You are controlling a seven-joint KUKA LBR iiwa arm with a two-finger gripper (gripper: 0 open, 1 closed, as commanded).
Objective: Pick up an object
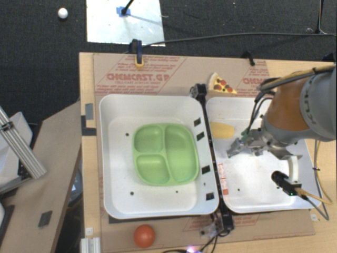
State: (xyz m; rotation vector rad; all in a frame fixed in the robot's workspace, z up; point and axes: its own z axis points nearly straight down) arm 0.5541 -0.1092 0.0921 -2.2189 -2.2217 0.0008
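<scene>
While the arm (308, 107) reaches in from three o'clock, let's run it from the big stuff down. The cardboard-topped surface (158, 73) carries two shallow white bins side by side. The left bin (118, 194) holds a green plate (166, 154) with three compartments, lying flat at its middle and well apart from the action. The right bin (247, 194) is where it's happening: the arm's orange band hangs over its three o'clock half, and the claw (235, 149) sits near the bin's centre, pointing toward nine o'clock.

Apart or together? From this angle I cannot tell, and nothing shows gripped in it.

Now the likely target: a pale yellow piece (221, 130), lying flat at the bin's ten o'clock corner, close to the divider between the bins. From the claw it lies at about eleven o'clock, near but not touching, with its long axis running three to nine. My read is that the claw needs to shift up and a touch left, then close across the short side.

Smaller bits sit outside the bins: a pizza slice toy (222, 84) on the surface at twelve o'clock of the right bin, and an orange ball (144, 235) at six o'clock of the left one.
</scene>
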